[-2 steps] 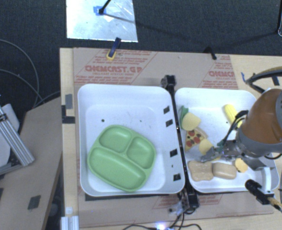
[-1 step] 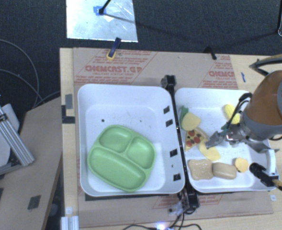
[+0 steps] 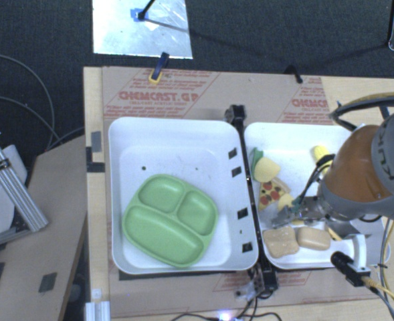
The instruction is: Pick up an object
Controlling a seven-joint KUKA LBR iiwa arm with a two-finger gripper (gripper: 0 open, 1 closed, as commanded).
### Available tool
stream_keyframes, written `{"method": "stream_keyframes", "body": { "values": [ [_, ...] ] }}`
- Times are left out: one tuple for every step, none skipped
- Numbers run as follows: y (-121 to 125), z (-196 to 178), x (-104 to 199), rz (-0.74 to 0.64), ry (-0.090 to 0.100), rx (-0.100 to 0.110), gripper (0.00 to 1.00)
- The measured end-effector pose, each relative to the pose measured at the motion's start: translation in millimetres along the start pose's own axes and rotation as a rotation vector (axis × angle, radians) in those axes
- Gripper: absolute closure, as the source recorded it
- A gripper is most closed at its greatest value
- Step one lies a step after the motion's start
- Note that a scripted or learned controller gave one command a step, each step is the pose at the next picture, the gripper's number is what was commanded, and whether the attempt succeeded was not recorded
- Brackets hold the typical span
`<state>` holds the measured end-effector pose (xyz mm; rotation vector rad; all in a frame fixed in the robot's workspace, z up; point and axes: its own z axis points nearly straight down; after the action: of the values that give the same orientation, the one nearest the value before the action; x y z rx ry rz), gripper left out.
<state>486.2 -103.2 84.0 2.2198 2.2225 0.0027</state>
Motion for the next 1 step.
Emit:
{"method": "stream_keyframes", "body": {
  "values": [
    [0.8, -2.7, 17.5, -0.004, 0.0, 0.001, 0.0]
  ]
}}
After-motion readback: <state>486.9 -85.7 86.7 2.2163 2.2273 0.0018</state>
